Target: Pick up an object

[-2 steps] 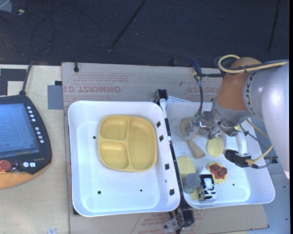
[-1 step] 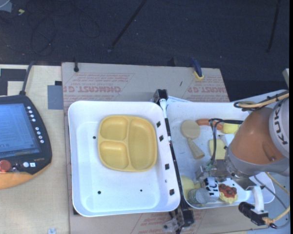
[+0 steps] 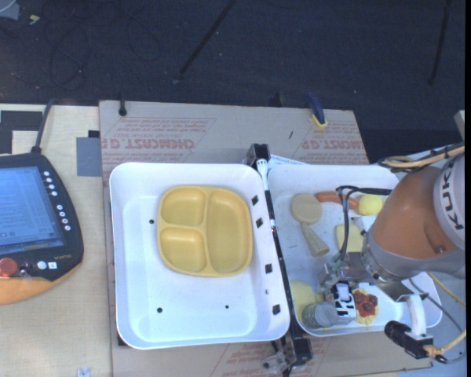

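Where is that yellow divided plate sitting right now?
The yellow divided plate lies flat in the left bin, toward its upper middle, just across the divider from the right bin where the arm works.

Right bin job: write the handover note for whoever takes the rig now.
Gripper: down in the right bin, near its front end, among the clutter; finger state unreadable.
Things: wooden spatula, yellow ball, orange piece at the bin's far end; red and yellow item and grey round piece beside the gripper. Yellow divided plate lies in the left bin.
Done: arm lowered into the bin.
Left: confirm a grasp, then lift.
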You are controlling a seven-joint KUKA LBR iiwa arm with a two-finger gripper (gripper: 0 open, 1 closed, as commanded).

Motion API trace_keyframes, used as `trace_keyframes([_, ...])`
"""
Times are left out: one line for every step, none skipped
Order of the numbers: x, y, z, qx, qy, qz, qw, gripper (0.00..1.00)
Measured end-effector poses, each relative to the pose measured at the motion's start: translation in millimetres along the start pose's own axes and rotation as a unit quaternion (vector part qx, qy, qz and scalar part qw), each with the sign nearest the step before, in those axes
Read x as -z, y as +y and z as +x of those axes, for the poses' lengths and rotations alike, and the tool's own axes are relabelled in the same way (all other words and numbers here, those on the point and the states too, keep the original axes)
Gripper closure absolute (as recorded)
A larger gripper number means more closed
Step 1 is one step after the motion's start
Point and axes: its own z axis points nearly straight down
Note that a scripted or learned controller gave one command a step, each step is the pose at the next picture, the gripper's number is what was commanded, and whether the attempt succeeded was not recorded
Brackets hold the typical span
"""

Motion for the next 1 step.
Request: trace_keyframes([91.8, 23.4, 85.1, 0.006, -0.004, -0.007, 1.0000, 1.00])
